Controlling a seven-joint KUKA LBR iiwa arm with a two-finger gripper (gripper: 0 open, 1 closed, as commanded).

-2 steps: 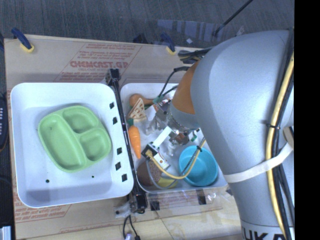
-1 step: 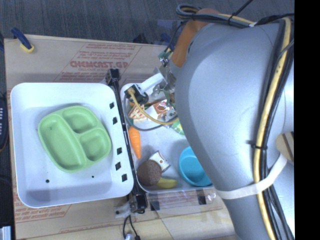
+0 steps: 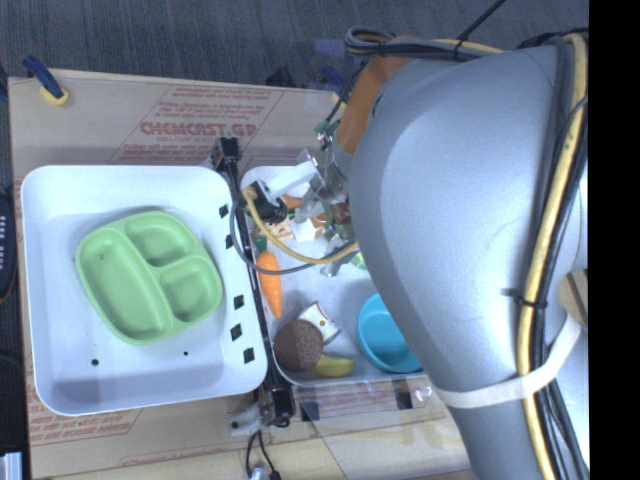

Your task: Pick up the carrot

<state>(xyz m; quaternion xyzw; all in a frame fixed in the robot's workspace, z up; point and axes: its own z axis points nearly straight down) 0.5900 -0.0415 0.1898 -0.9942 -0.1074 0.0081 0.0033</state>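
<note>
Arm [image 3: 470, 238]: grey bulk enters from 3 o'clock, covering most of the right bin [image 3: 300, 378]; orange band visible near 12 o'clock of that bin. Pincer [image 3: 322, 213] sits low among clutter at the bin's upper end; whether it is apart or together cannot be told.

Carrot [image 3: 270, 280]: lies in the right bin against its left wall, leafy end toward 12 o'clock, tip toward 6 o'clock, just at 7 o'clock of the pincer and apart from it.

At 6 o'clock of the carrot: brown round object [image 3: 298, 345], banana [image 3: 332, 366], small white carton [image 3: 319, 321]. Blue bowl [image 3: 385, 336] at 4 o'clock, partly under the arm.

Left bin [image 3: 60, 208] holds a green divided plate [image 3: 148, 276]. Surface [image 3: 190, 123] shows cardboard with red print.
</note>
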